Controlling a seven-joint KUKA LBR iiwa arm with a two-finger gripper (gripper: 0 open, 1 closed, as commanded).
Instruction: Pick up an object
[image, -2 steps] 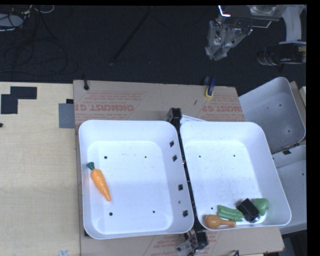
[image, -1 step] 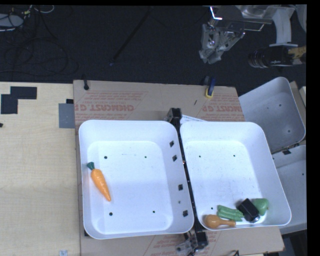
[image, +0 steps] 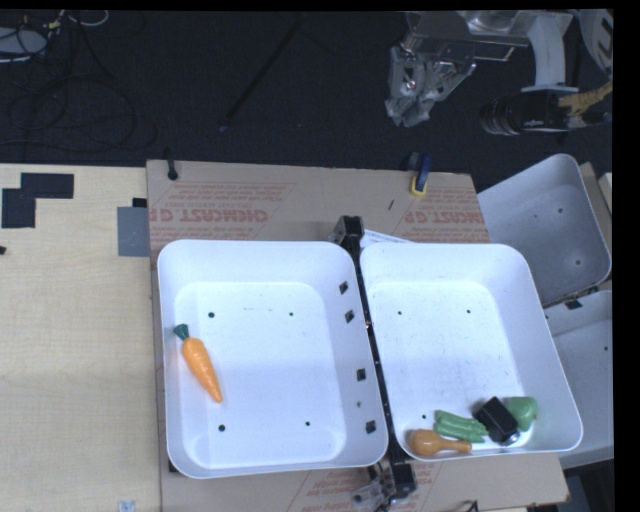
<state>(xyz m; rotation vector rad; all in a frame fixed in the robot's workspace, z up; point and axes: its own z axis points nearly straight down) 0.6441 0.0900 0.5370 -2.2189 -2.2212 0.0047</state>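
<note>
**Ana:** Camera view looks down at a slant on two white bins set side by side on the worktop (image: 70, 330). Where is the arm?

**Ben:** High at the top, right of centre. The jaws (image: 415, 100) hang over the dark floor behind the worktop, well apart from both bins. I see grey metal parts pointing down, but I cannot tell whether they stand open or closed. Nothing shows between them.

**Ana:** And the things to pick?

**Ben:** The left bin (image: 250, 258) holds a carrot (image: 201, 367), orange with a small green top, lying near the left wall, its tip pointing toward the near edge.

**Ana:** The right bin (image: 450, 262)?

**Ben:** Four things crowd its near right corner. An orange pear-shaped piece (image: 437, 442) lies nearest the front wall. Just beside it lies a green pod (image: 459, 426). A black block (image: 496, 419) rests tilted, touching the pod, and a rounder green piece (image: 523, 408) sits beside the block's right side.

**Ana:** What lies under the bins?

**Ben:** A brown cardboard sheet (image: 300, 205) with mirrored red print. A yellow and blue clamp (image: 420, 177) sits at its far edge.
</note>
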